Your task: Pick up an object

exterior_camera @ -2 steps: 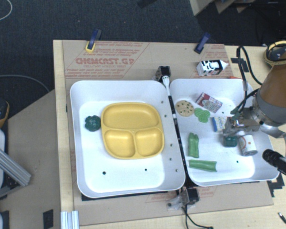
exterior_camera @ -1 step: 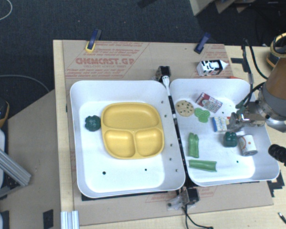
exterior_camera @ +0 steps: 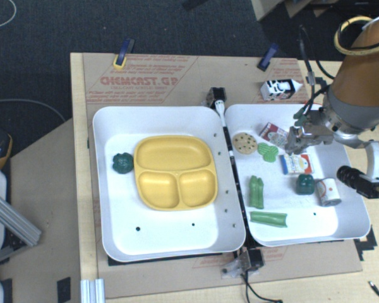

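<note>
My gripper hangs low over the back middle of the right bin, just above a blue, white and red packet. A light green piece and a red and white packet lie directly to its left. A round speckled cookie sits further left. In front of the gripper lie a dark green round piece and a small silver can. A green pickle shape and a green pod lie toward the front.
The left bin holds a yellow divided plate and a dark green broccoli piece by its left wall. A black and white toy lies on the bench behind the right bin. The arm's body looms over the right side.
</note>
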Robot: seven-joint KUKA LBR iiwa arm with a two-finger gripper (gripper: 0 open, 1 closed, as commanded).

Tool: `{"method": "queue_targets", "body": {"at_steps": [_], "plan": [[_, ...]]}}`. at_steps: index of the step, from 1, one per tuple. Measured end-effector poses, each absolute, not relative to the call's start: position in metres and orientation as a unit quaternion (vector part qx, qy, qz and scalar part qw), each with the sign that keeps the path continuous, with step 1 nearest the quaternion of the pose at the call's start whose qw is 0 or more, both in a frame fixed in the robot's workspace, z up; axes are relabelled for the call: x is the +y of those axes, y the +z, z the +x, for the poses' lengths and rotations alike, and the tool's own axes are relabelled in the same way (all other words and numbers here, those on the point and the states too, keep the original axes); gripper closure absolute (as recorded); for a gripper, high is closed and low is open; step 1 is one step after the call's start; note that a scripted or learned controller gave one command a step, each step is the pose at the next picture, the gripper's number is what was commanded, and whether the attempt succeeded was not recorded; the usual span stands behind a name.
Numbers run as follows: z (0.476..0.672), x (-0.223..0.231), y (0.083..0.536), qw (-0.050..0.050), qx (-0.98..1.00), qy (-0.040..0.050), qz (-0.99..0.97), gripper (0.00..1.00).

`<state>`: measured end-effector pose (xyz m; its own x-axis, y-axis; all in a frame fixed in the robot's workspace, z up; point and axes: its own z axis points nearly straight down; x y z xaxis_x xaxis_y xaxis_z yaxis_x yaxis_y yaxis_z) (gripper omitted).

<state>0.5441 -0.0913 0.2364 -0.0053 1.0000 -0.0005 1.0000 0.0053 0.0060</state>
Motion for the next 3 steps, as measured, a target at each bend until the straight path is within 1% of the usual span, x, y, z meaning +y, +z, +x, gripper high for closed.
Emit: {"method": "queue_targets", "body": {"at_steps": [1,2,3], "plan": [[0.592,-0.052,0.224,0.001,0.709,0.0017,0.705,1.0],[0.621,-0.028,0.235,0.002,0.709,0.0022,0.706,1.0],[0.616,-0.034,0.215,-0.002,0.707,-0.0016,0.707,1.0]]}}
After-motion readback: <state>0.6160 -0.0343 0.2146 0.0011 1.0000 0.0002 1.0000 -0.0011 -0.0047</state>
